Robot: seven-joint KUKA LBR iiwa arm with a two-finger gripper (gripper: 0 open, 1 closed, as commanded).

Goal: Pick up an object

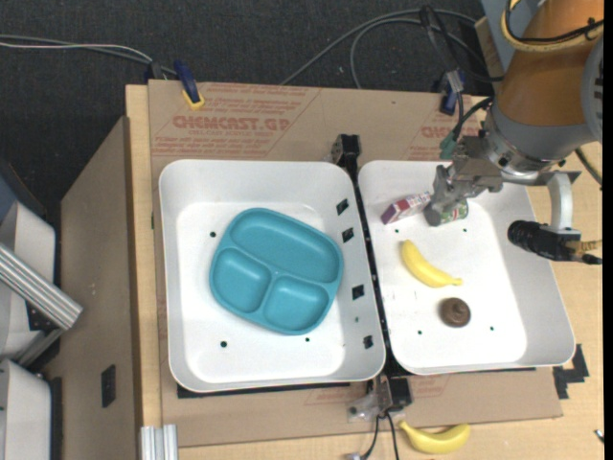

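A dark carpeted floor lay behind the bench (96, 257), whose top was covered by a brown cardboard sheet (239, 113) printed with red lettering and held at its far edge by a blue and yellow clamp (188, 86) on the left and a blue clamp (451, 92) on the right. Cables trailed across the floor toward the bench.

Two shallow white bins sat side by side on the cardboard, touching along a black seam. The left bin (182, 343) held one thing: a teal divided plate (276, 269) with three compartments, lying flat near the bin's middle and tilted slightly to the bin's edges.

The right bin (527, 343) held three loose things. A small pink and white packet (406, 206) lay near the far left corner. A yellow banana (427, 265) lay in the middle, curving from upper left to lower right. A round brown object (455, 311) sat just in front of the banana, apart from it.

The arm (546, 75) reached in from the right, its orange band high above the bin. The gripper (446, 209) was low over the far part of the right bin, just beside the packet's right end; whether its fingers were spread or pressed together I could not tell, and nothing was visibly between them.

A second banana (438, 437) lay outside the bins at the bench's near edge.
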